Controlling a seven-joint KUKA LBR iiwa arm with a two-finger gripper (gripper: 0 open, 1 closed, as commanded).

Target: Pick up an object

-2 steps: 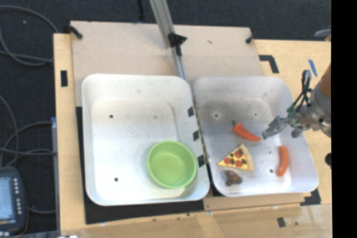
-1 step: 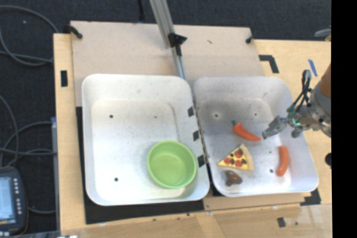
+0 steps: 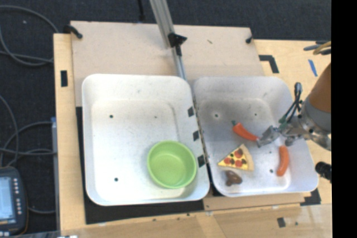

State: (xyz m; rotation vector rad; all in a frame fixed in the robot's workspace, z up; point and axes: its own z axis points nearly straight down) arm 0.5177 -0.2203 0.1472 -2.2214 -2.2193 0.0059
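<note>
In the right bin (image 3: 223, 92) lie an orange-red chili pepper (image 3: 244, 131), a pizza slice (image 3: 237, 159), a small brown lump (image 3: 233, 178) and an orange sausage (image 3: 283, 161). My gripper (image 3: 268, 137) hangs low in that bin, reaching in from the right, with its tip just right of the chili pepper's end. I see nothing clearly held between its fingers. A green bowl (image 3: 172, 164) sits in the left bin (image 3: 111, 114) near its front right corner.
A slanted aluminium bar (image 3: 159, 3) runs from the top down to the bins' shared back corner. The bins rest on a wooden bench (image 3: 223, 42), with cables on the dark floor at left.
</note>
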